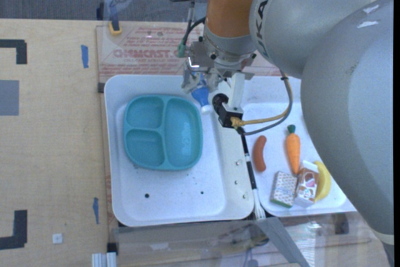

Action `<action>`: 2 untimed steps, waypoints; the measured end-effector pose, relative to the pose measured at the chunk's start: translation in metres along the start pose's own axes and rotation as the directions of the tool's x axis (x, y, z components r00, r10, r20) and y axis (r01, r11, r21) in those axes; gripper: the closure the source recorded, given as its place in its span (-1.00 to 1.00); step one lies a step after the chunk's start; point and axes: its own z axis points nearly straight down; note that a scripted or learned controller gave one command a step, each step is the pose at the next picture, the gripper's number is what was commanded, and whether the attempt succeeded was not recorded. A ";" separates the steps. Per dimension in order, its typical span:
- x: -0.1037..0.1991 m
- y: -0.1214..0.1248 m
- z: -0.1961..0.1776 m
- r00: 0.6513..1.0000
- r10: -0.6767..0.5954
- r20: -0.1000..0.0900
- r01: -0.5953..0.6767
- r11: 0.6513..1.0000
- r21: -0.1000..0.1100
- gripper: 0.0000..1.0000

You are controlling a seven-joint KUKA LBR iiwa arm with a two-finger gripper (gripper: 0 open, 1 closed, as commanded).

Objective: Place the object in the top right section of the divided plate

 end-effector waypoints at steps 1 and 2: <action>0.081 0.013 0.021 1.000 0.015 0.000 -0.015 1.000 -0.001 1.00; 0.080 -0.028 0.018 0.997 0.072 0.000 -0.072 0.997 0.004 1.00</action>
